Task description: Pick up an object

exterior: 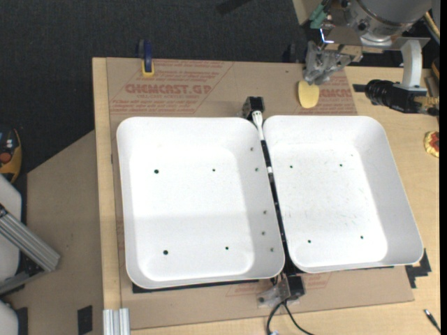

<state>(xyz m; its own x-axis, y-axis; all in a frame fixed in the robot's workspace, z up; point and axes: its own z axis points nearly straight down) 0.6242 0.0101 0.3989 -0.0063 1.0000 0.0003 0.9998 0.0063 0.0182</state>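
Observation:
My gripper (pixel 314 81) hangs high at the back right, over the cardboard behind the right bin (pixel 335 187). A small pale yellow object (pixel 308 94) sits right at the fingertips, and the fingers look shut on its top edge. It hangs in front of the red lettering on the board, just beyond the right bin's far left corner. The grey wrist with its orange band leaves the view at the top right.
The left bin (pixel 188 201) and the right bin stand side by side, joined by a black clip (pixel 253 106) at the back. A blue and yellow clamp (pixel 146 56) holds the board's far left edge. A small reddish item (pixel 434 142) lies at the right edge.

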